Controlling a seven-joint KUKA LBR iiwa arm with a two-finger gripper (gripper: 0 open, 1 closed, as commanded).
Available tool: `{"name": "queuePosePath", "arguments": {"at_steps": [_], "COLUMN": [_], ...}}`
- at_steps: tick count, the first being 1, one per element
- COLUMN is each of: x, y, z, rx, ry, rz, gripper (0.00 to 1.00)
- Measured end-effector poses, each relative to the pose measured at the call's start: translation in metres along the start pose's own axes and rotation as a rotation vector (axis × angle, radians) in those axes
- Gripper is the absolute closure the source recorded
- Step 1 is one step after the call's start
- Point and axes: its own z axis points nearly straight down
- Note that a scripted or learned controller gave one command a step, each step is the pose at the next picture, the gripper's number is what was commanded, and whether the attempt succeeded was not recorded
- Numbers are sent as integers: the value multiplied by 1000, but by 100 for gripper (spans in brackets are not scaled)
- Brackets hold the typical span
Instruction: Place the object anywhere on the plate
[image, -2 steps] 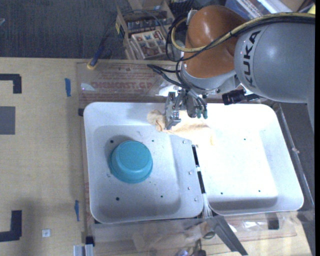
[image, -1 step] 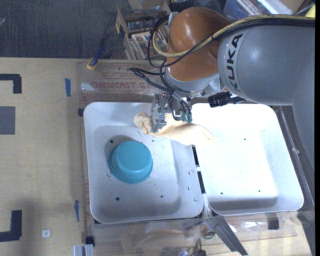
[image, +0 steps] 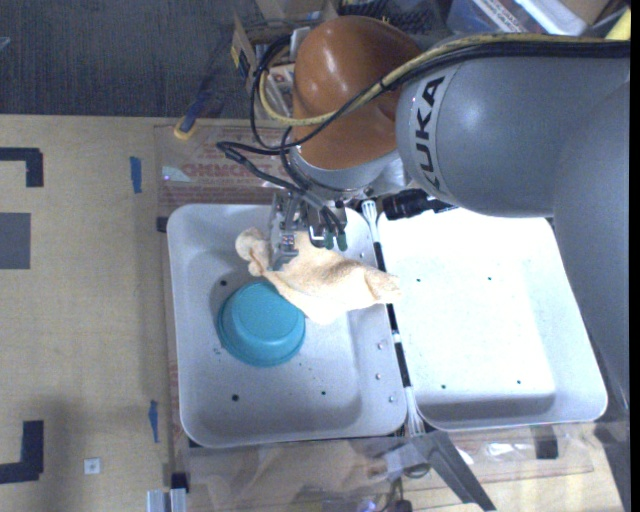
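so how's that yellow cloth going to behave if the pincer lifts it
Probably floppy: the yellow cloth lies crumpled, one corner draped over the left bin's right rim. Lifted at one point by the pincer, it would likely sag and trail. It may also drag against the blue bowl, which it appears to touch.

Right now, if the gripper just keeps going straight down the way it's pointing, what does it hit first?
Most likely the yellow cloth. The gripper points down into the left bin at the cloth's upper edge and looks at or just above it; depth is unclear. The blue bowl sits off that line.
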Motion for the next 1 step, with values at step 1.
{"name": "queuePosePath", "arguments": {"at_steps": [1], "x": [0], "y": [0], "z": [0], "rx": [0], "ry": [0], "rz": [1], "gripper": [0]}}
